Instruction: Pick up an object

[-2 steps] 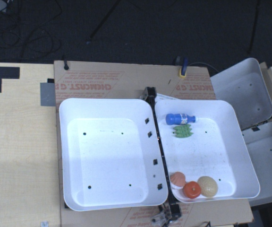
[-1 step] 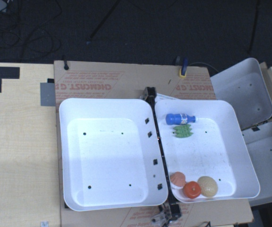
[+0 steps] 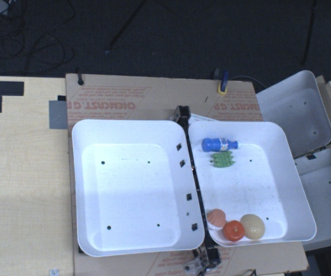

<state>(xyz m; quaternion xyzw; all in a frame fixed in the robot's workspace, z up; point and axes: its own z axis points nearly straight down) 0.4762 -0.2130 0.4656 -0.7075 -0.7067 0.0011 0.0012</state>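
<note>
The light wooden tabletop (image 3: 22, 183) is on the left. Next comes the left shallow white plastic bin (image 3: 128, 188), which sits on a brown cardboard sheet (image 3: 125, 99). The right shallow white plastic bin (image 3: 295, 177) sits just beside it, and their rims touch down the middle.

All the things to pick up lie in the right bin. At its far end is a small blue plastic bottle with a white cap (image 3: 218, 145). It lies on its side. Its long side runs left to right, and the cap points to the right. Just in front of it, nearly touching, is a small bumpy green toy (image 3: 223, 160). It is also a bit longer left to right.

At the near end of the right bin are three round things in a bunch. From the left, they are a pale pink ball (image 3: 216, 217), a red-orange round fruit toy (image 3: 233, 230) and a tan ball (image 3: 253, 226). They touch each other and rest against the near wall.

The arm comes in from the right, so I think the right bin is the easy one to reach. The bottle looks like a good pick. A grab across its short side, from far to near, should fit best. The round things are packed tight and may roll.
</note>
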